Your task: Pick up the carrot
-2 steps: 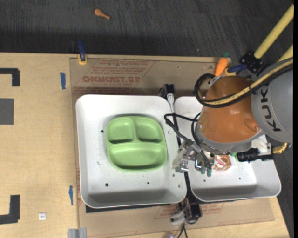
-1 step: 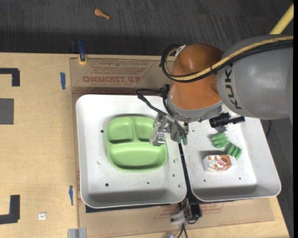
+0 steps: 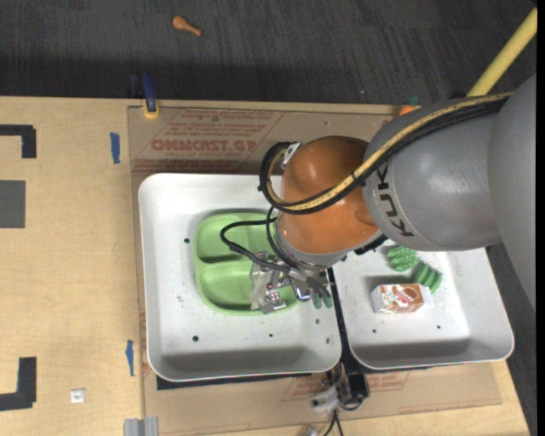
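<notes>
Gripper hangs low over the left bin, above the near-right edge of a green two-hollow dish; whether it is apart or together cannot be told from this angle. The only carrot-like thing is a small orange piece lying far beyond the left bin's back edge on the dark floor, its long axis slanting from a thicker upper-left end to a thinner lower-right end. The arm reaches from the right across the right bin, its orange band above the wrist. Both bins sit on a cardboard sheet on the pale bench.
</notes>
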`<state>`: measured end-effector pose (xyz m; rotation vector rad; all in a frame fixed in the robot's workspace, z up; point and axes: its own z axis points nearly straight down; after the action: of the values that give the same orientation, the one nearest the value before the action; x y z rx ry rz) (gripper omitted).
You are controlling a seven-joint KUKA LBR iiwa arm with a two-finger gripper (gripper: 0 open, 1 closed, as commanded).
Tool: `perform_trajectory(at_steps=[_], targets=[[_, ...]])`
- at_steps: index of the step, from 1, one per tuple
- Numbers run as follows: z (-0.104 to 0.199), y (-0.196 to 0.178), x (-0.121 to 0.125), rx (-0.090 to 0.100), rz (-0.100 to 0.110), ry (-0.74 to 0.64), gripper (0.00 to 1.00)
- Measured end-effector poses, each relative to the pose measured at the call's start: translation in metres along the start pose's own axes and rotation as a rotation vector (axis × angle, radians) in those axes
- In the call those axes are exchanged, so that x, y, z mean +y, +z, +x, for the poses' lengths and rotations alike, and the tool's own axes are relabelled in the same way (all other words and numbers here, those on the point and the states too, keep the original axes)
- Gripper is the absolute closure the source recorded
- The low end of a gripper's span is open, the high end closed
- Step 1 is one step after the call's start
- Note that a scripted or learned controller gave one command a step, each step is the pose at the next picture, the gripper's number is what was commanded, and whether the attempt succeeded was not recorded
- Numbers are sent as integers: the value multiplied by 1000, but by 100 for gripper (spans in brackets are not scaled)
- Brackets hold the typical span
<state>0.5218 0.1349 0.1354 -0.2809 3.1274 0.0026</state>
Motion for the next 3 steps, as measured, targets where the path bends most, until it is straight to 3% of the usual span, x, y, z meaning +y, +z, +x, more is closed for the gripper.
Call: perform_trajectory(at_steps=[1,2,3], targets=[[-20,-27,51,-4,-1,-264,100],[-21,-37,51,-11,-3,-261,100],[-21,-37,51,-10,-3,-262,0]])
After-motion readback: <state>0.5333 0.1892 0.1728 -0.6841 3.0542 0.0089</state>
